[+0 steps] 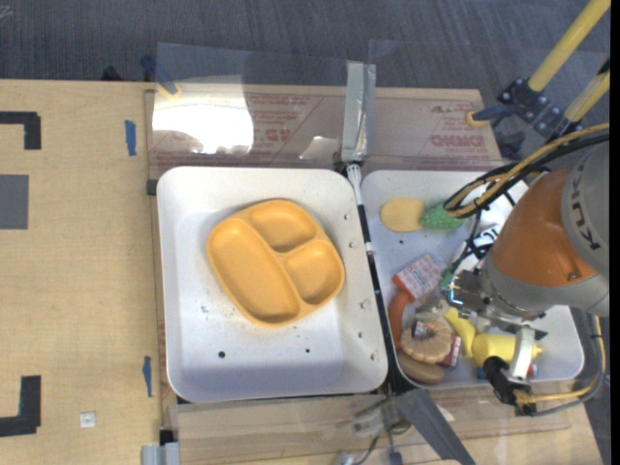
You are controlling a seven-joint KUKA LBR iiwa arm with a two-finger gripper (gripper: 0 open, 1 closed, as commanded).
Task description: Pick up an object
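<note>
Camera view: fixed overhead, slanted, both bins on the wooden tabletop (68, 308).
Left bin: shallow white bin (184, 356), holds one orange three-compartment plastic plate (275, 260), near its middle, lying flat.
Right bin: shallow white bin (383, 250), cluttered with small items.
My arm: grey with orange band (542, 235), reaching in from the right, over the right bin's near half.
My gripper: (475, 332) low over the clutter; open or closed, cannot tell from this angle.
Under gripper: yellow banana-shaped toy (489, 342) just beside or beneath the gripper; can't confirm any contact.
Near it: round tan toy (426, 342) on the left, touching a red-orange curved piece (400, 310).
Mid bin: small red-and-white packet (418, 276).
Far end: yellow oval toy (402, 213) touching a green fuzzy piece (441, 218), well apart from my gripper.
</note>
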